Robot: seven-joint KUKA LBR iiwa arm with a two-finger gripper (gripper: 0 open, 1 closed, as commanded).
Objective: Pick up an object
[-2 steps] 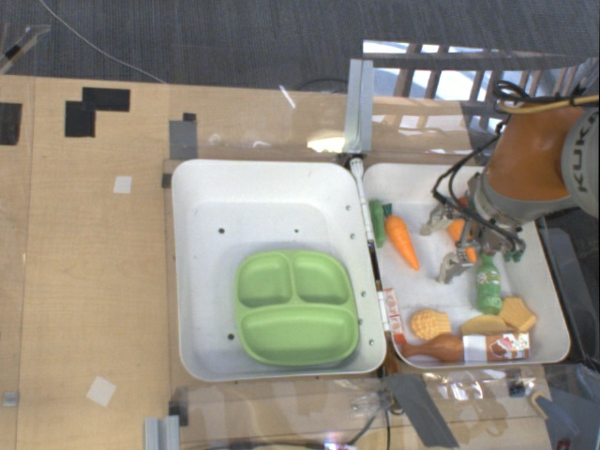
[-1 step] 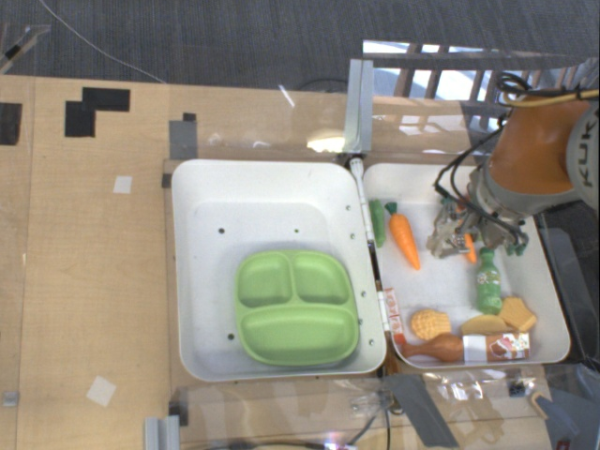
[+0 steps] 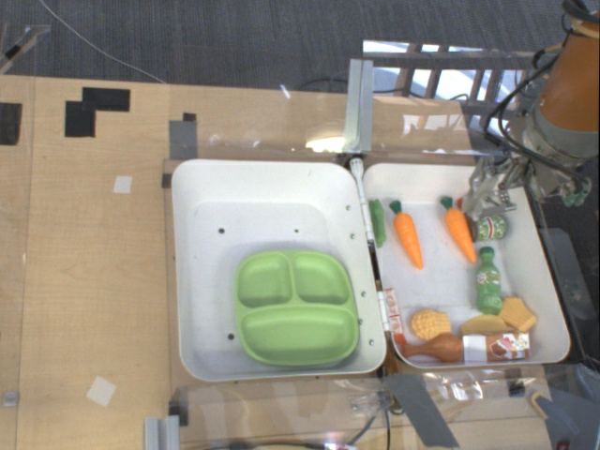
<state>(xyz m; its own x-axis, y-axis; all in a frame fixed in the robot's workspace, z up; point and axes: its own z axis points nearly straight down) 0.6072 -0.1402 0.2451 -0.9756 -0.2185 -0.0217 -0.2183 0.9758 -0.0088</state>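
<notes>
The gripper (image 3: 487,198) is hanging over the far right part of the right bin (image 3: 553,350), and whether it is parted or closed I cannot tell — a small green-and-white can (image 3: 491,227) is lying right under it, with one carrot (image 3: 458,232) just to its left and a second carrot (image 3: 408,237) further left beside a green pod (image 3: 377,221). Nearer the camera from the gripper, a green bottle (image 3: 487,280) is lying below the can, and past it a cracker-like piece (image 3: 517,314), a round waffle (image 3: 430,323) and a brown bottle (image 3: 469,347) are sitting along the near wall — well off to the left, a green divided plate (image 3: 296,307) is resting in the left bin (image 3: 202,195).
</notes>
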